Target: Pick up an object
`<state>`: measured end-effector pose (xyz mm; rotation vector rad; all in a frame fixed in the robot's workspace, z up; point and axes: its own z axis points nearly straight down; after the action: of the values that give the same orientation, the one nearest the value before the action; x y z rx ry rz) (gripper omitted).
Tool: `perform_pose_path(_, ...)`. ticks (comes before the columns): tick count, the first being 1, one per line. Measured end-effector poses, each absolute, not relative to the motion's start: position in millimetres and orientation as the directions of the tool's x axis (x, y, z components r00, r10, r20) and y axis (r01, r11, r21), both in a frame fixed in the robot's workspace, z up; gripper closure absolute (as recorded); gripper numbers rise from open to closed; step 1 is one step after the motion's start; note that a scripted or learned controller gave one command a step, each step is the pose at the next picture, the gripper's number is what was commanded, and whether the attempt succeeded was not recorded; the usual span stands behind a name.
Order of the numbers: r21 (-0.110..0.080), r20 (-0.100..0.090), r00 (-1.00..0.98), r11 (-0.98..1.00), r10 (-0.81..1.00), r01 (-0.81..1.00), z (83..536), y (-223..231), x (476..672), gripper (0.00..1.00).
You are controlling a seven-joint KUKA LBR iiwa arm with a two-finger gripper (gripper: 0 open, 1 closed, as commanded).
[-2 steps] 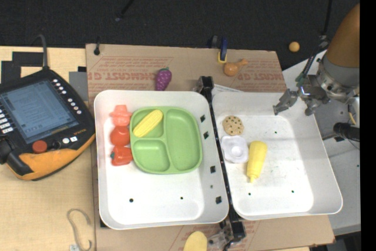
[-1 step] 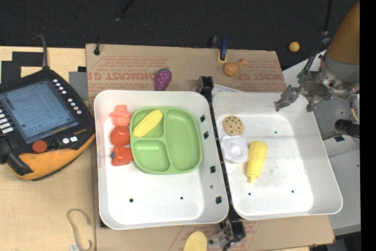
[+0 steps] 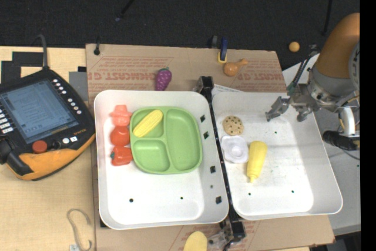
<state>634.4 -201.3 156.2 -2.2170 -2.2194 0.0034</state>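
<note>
In the right bin point(image 3: 305, 197) lie a round speckled cookie point(image 3: 232, 124), a small white cup point(image 3: 235, 149) and a yellow bottle point(image 3: 256, 160). The left bin point(image 3: 153, 208) holds a green divided plate point(image 3: 176, 147) with a yellow corn cob point(image 3: 147, 122) in one compartment, and red and pink toy pieces point(image 3: 120, 135) stacked beside the plate. My gripper point(image 3: 289, 113) hangs over the far right part of the right bin, open, with nothing between its spread fingers. It is well to the right of the cookie and above the bottle in the picture.
A purple grape bunch point(image 3: 163, 77), an orange toy point(image 3: 233, 67) and a blue-and-yellow clamp point(image 3: 222, 50) lie on the cardboard behind the bins. A teach pendant point(image 3: 41, 117) sits at left. A yellow object point(image 3: 195, 241) lies by the front edge.
</note>
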Motion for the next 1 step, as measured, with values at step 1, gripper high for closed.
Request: perform_pose_path(1, -0.005, 0.002, -0.007, 0.007, 1.000, 1.000, 113.3, -197.3, 635.5, 0.00)
